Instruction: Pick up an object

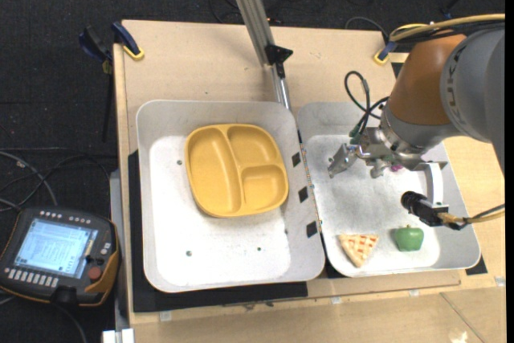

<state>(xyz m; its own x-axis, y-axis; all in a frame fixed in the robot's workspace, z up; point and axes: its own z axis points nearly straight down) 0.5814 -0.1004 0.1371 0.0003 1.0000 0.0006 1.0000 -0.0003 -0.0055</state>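
Toy pizza slice [357,247], triangular and waffle-textured, lay beside a glossy green toy pepper [409,238] in the right white bin [333,197]; the metal gripper [358,159] hovered above, fingers apart, holding nothing, and a yellow divided plate [237,169] sat in the left bin [161,173]

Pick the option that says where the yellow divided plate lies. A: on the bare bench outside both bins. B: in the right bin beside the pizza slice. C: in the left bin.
C: the yellow divided plate lies flat in the left bin, while the pizza slice is in the right bin.
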